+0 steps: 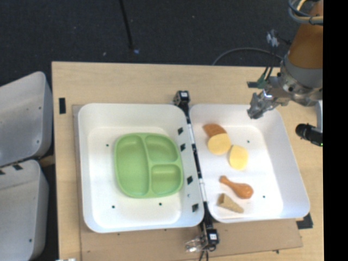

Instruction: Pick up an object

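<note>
**Approach under way, nothing grasped yet**

Your right bin (272, 200) carries the food pieces; the tool (256, 111) hovers over its 12 o'clock rim, holding nothing, its opening unreadable. You must descend next. The nearest yellow slice (219, 144) lies toward 8 o'clock from the tool, apart.

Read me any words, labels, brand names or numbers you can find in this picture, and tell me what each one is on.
No readable text anywhere in the camera view.
Green divided tray in the left bin: plain, no markings.
Food pieces in the right bin: no labels.
Small black dots on both bin floors: just marks, not characters.
Black clips on the divider between the bins: too small to tell whether they carry print.
Arm and gripper: no legible brand.
</note>
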`<control>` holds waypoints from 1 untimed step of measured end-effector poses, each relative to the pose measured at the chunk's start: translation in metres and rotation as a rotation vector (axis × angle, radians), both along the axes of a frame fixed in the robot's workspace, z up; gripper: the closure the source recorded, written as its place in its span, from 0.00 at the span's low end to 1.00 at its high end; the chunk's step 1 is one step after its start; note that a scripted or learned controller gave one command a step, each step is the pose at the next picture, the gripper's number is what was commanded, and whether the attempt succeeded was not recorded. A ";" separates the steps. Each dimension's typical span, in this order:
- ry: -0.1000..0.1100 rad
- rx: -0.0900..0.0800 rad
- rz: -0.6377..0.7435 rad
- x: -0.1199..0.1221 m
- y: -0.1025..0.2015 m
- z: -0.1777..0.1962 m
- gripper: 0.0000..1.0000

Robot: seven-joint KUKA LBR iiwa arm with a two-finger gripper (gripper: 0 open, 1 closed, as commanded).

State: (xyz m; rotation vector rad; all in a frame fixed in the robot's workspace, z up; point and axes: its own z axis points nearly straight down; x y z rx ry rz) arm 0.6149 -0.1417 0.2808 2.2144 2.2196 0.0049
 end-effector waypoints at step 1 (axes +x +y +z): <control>0.007 0.002 0.002 -0.012 0.039 -0.008 1.00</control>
